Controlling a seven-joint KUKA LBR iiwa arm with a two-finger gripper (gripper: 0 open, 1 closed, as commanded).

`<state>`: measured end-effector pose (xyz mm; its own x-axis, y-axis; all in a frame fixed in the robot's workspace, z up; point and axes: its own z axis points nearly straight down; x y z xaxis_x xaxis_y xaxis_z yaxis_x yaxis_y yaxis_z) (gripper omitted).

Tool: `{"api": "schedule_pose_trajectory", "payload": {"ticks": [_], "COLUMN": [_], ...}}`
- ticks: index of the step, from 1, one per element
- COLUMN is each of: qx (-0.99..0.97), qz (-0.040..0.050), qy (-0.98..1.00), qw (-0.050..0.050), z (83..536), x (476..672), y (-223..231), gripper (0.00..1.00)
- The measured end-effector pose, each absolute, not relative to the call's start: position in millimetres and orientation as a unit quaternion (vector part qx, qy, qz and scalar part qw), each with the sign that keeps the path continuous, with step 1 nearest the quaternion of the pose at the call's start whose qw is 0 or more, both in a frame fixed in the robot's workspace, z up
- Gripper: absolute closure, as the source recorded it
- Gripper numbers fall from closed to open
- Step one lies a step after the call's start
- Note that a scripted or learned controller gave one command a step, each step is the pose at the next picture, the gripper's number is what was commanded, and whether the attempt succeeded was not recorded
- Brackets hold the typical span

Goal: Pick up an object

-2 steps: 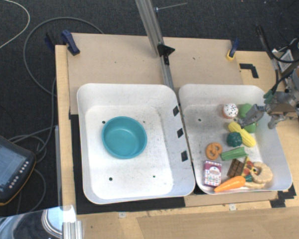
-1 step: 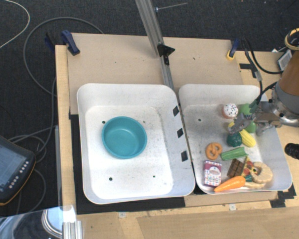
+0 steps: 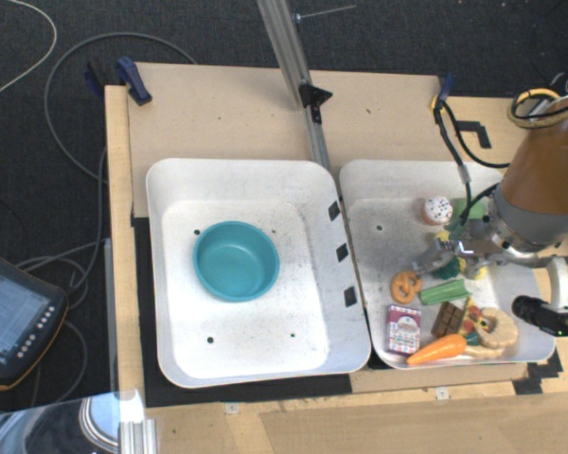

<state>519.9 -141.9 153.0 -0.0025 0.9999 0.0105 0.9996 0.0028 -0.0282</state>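
Note:
The right bin (image 3: 379, 211) holds several small toy items. Among them are a white speckled ball (image 3: 438, 209), a pretzel (image 3: 405, 286), a green bar (image 3: 443, 291), a pink carton (image 3: 403, 329), an orange carrot (image 3: 437, 350), a brown chocolate piece (image 3: 448, 318) and a tan biscuit (image 3: 498, 329). My gripper (image 3: 447, 256) hangs low in this bin, just above the green bar and right of the pretzel. The wrist hides what lies directly beneath it. A teal bowl (image 3: 236, 260) sits in the left bin (image 3: 170, 197).
The grey-and-orange arm (image 3: 541, 183) covers the right bin's far right side. A metal pole (image 3: 289, 50) slants in from the top to the ridge between the bins. Cables lie at the back right, and a pendant (image 3: 14, 320) lies off the bench to the left.

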Motion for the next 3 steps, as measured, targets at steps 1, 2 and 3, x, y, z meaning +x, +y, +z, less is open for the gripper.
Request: {"api": "schedule_pose_trajectory", "payload": {"ticks": [1, 2, 3], "qx": [-0.706, -0.706, -0.706], "qz": [0.0043, 0.0041, 0.0], "qy": [-0.708, -0.708, -0.708], "qw": [0.01, 0.009, -0.001], "z": [96, 106, 153], "x": [518.4, 519.9, 528.2], "y": [-140, -139, -145], "gripper": [0.0, 1.0, 1.0]}}
